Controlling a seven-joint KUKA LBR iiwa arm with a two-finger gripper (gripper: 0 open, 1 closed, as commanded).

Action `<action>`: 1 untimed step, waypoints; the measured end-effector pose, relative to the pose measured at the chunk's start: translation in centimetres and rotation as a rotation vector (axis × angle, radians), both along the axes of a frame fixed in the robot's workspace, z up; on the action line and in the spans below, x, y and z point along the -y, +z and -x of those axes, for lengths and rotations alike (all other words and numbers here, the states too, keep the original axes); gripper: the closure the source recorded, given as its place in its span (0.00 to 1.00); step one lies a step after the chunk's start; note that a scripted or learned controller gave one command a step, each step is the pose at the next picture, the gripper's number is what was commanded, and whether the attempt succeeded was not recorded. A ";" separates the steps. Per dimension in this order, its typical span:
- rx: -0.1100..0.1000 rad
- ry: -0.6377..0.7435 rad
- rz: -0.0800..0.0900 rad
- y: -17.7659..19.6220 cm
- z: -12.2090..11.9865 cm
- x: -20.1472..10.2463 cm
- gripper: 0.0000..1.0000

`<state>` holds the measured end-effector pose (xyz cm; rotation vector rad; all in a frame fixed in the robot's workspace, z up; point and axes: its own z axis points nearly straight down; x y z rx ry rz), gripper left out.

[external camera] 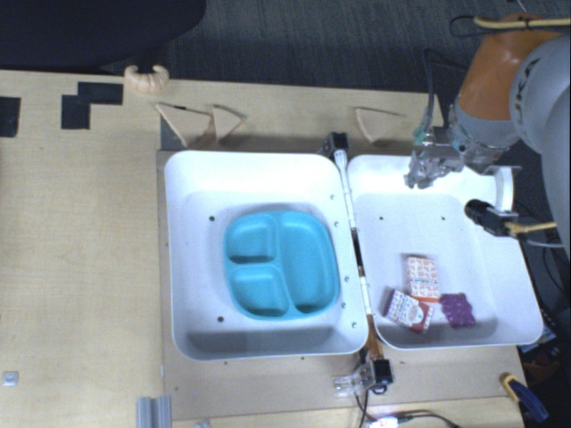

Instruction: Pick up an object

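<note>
The gripper (421, 175) hangs over the far edge of the right bin (517, 266), and I cannot tell how far it is open; nothing is seen in it. At this bin's near side lie two small printed cartons (421, 275) (409, 309) and one purple object (457, 308), close together. The left bin (192, 239) holds one blue divided tray (281, 263), and both bins stand on a light wooden bench (80, 266) with dark carpet (339, 34) behind.

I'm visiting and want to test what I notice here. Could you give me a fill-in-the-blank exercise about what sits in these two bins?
1. The blue tray with compartments lies in the ____ bin.
2. The purple object lies in the ____ bin.
3. The tool hangs above the right bin's ____ edge.
4. The blue tray has ____ compartments.

Missing words: left; right; far; three
</note>
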<state>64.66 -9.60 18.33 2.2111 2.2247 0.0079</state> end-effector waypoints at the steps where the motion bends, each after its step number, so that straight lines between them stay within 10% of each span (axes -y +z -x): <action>1: -0.004 -0.003 0.000 2.0 3.2 -0.1 1.00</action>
